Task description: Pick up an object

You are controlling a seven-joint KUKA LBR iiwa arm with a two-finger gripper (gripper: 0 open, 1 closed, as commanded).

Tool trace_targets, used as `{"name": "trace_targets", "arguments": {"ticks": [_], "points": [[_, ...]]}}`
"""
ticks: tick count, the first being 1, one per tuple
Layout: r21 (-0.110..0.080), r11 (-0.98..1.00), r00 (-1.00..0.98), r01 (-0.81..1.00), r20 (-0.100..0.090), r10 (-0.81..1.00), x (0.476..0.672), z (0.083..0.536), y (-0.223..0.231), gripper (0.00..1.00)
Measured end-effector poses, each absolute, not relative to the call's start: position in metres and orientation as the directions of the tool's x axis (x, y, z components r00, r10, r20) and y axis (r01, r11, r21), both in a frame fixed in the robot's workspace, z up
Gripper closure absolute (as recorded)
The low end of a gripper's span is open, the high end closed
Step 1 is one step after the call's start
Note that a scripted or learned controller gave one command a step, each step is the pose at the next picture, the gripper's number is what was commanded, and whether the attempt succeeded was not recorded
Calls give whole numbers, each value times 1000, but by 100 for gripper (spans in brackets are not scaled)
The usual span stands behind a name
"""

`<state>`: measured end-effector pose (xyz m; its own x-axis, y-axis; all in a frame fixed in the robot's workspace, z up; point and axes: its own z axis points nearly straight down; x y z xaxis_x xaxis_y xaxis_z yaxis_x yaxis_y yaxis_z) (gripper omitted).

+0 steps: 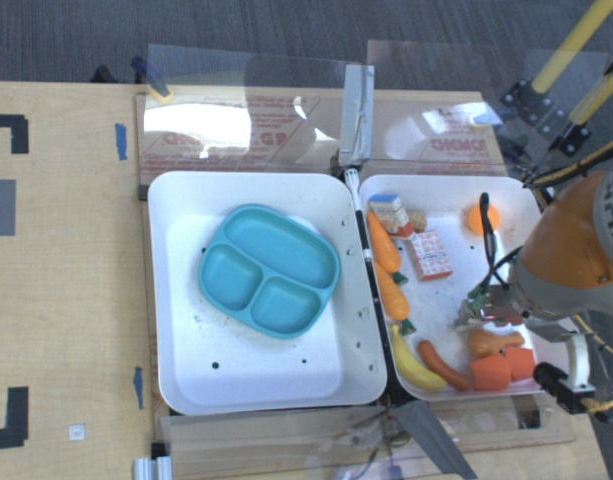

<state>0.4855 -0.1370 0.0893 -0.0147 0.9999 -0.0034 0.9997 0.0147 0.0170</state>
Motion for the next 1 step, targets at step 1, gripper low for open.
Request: {"name": "trace_targets", "arguments": {"ticks": [1], "points": [[14,12,-12,1000,-4,1000,484,89,-138,0]]}}
